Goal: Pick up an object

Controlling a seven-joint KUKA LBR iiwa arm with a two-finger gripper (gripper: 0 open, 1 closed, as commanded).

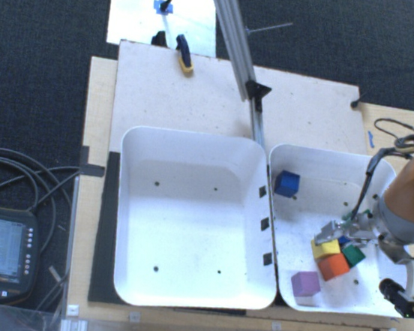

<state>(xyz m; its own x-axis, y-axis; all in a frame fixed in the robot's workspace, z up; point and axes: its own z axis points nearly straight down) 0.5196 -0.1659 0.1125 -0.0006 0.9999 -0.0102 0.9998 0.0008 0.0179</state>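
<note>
1. Pincer (pixel 336 235) sits low in the right bin (pixel 321 162), over a tight cluster: yellow block (pixel 324 249), orange block (pixel 334 266), green block (pixel 353 255).
2. Finger spread cannot be told; nothing is visibly gripped.
3. Purple block (pixel 305 284) lies near, below-left of the pincer; blue cube (pixel 288 183) well apart, up-left.
4. Judgement: the crowded blocks probably explain the low, close approach; the yellow block looks the likely target.

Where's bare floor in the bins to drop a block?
Left bin: whole floor bare, wall to wall. Right bin: bare strip along the far wall, beyond the blue cube, and between that cube and the cluster. Crowded: near right corner, where the gripper sits over yellow, orange, green blocks, purple beside.
</note>
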